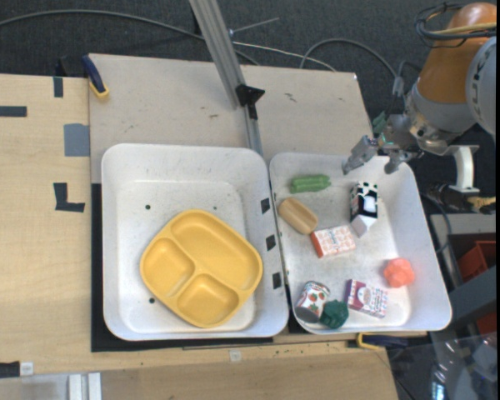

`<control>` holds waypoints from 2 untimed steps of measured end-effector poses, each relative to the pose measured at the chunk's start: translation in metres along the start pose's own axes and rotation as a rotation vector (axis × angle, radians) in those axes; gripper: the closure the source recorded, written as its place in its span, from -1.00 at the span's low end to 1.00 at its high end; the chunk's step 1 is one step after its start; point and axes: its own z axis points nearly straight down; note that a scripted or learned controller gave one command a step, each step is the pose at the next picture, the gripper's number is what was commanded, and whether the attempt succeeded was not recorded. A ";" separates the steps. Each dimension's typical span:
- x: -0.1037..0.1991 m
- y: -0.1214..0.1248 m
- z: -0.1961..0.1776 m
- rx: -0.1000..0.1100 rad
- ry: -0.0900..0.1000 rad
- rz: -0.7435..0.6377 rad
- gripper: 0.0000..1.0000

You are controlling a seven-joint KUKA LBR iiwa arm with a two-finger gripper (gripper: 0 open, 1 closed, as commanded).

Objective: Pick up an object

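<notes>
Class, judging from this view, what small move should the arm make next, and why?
Probably lower the open tool toward the black-and-white carton in the right white bin. The tool hovers over the bin's far edge holding nothing, and that carton lies nearest.

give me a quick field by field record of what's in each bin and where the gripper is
left bin: yellow plastic divided tray
right bin: green pickle-shaped toy; tan bread-roll toy; black-and-white carton; red-and-white box; orange lumpy toy; maroon-and-white carton; round patterned can; dark green toy
gripper: fingers spread, above the right bin's far edge
held: nothing between the fingers
nearest item to gripper: black-and-white carton
</notes>
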 end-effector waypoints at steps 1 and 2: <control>0.000 0.000 0.000 0.000 0.000 0.000 -1.00; -0.006 -0.002 0.062 0.006 0.000 0.002 -1.00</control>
